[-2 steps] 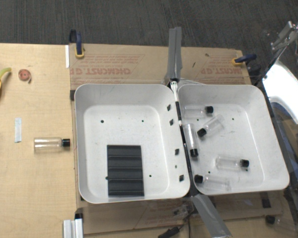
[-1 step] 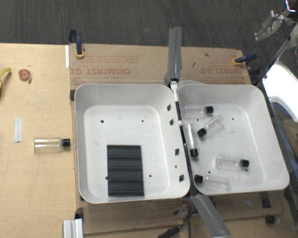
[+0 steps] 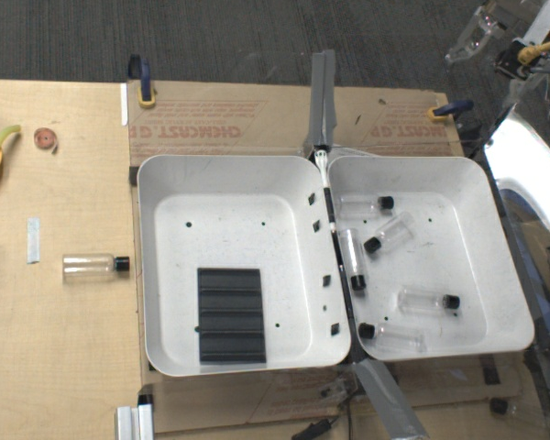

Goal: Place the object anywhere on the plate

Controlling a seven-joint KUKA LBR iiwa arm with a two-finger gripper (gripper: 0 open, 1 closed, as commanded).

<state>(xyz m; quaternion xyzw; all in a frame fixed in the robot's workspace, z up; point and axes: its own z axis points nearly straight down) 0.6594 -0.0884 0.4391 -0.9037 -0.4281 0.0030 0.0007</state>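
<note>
Even, bright overhead light; mild glare on white bins (image 3: 165, 186); soft shadows; slight overall blur, corners dimmer.

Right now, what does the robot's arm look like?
The arm is smooth and rounded, and it looks pale, almost white, in the light. At its end, the gripper is made of shiny silvery parts. Next to it sit a black block and a short yellow cable. It's too small and blurry to read any markings.
</note>
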